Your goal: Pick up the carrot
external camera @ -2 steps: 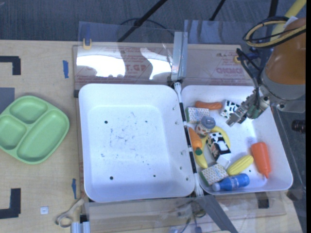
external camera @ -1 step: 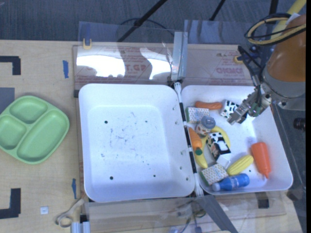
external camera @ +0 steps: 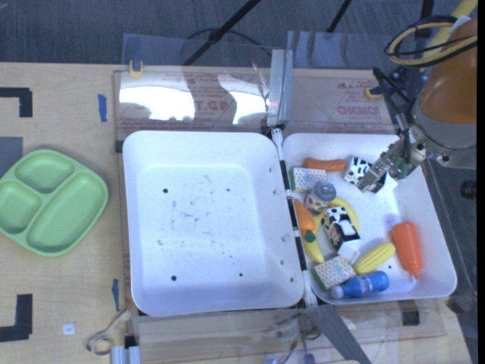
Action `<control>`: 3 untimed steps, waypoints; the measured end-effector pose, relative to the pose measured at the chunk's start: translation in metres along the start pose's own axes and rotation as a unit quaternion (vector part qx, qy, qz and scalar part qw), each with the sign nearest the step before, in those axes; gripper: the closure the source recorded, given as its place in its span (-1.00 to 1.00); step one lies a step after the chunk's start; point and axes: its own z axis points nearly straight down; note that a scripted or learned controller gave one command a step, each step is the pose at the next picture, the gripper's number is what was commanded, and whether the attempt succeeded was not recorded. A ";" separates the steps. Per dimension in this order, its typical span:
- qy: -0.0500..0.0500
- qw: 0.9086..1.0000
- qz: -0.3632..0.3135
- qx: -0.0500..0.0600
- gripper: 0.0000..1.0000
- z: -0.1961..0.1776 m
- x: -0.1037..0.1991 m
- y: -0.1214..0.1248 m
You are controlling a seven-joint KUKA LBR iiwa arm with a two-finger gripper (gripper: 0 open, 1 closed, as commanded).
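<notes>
The carrot (external camera: pixel 408 247) is a fat orange cone lying near the right wall of the right bin (external camera: pixel 439 279), narrow end toward the front. My gripper (external camera: pixel 383 173) hangs over the back of that bin, up and to the left of the carrot and well apart from it. It sits just right of a small black-and-white toy (external camera: pixel 356 170). Nothing shows between the gripper and the carrot.
The right bin also holds an orange sausage (external camera: pixel 326 164), a yellow corn cob (external camera: pixel 375 256), a blue bottle (external camera: pixel 362 285), a cow-patterned block (external camera: pixel 341 222), a slim orange piece (external camera: pixel 305 217) and several small packets. The left bin (external camera: pixel 136 150) adjoins it. A green divided plate (external camera: pixel 49 201) lies far left.
</notes>
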 end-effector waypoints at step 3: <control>0.000 1.000 0.000 -0.001 1.00 -0.027 -0.001 0.002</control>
